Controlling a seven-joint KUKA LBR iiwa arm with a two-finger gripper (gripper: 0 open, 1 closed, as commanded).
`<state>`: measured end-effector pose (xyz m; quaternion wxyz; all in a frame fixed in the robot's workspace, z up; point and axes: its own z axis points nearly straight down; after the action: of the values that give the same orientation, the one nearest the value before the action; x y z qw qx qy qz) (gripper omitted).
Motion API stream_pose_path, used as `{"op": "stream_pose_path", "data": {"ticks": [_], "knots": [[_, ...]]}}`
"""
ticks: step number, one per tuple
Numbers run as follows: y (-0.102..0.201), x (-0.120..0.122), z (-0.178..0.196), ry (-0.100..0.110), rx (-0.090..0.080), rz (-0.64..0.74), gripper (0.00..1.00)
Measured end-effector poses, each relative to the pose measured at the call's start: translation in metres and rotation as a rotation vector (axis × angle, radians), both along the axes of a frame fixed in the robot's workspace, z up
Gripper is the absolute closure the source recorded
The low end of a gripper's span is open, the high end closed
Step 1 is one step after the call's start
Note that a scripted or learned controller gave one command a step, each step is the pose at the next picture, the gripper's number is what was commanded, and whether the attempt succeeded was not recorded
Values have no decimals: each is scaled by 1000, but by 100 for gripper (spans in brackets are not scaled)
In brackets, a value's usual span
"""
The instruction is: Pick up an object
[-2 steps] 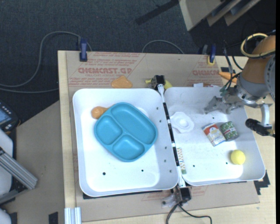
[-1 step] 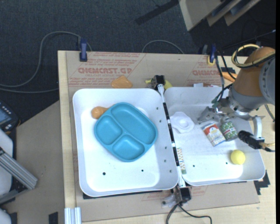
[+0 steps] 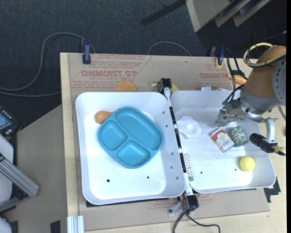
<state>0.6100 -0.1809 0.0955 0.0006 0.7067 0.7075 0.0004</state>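
Reaching in from the right, the end effector [image 3: 226, 117], grip state unclear, hovers over the right white bin [image 3: 213, 175]. One red-and-white packet [image 3: 221, 139] lies just nearer, long axis near-left to far-right, beside one green can [image 3: 237, 135] and one yellow ball [image 3: 247, 163].

Dark grey carpet floor [image 3: 36, 22] w/ thin grey cables [image 3: 27, 84] looping across it. Light wood desk [image 3: 75, 182], brown cardboard sheet [image 3: 136, 68] on top w/ red print, blue clamps [image 3: 86, 51] at back edge. Aluminium rail [image 3: 18, 175] bottom left, beige furniture [image 3: 218, 13] top right. Even light.
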Motion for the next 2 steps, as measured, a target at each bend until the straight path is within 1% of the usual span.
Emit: {"op": "stream_pose_path", "data": {"ticks": [1,2], "knots": [[0,0,-1,1,0,0,0],[33,-29,-12,6,3,1,0]]}}
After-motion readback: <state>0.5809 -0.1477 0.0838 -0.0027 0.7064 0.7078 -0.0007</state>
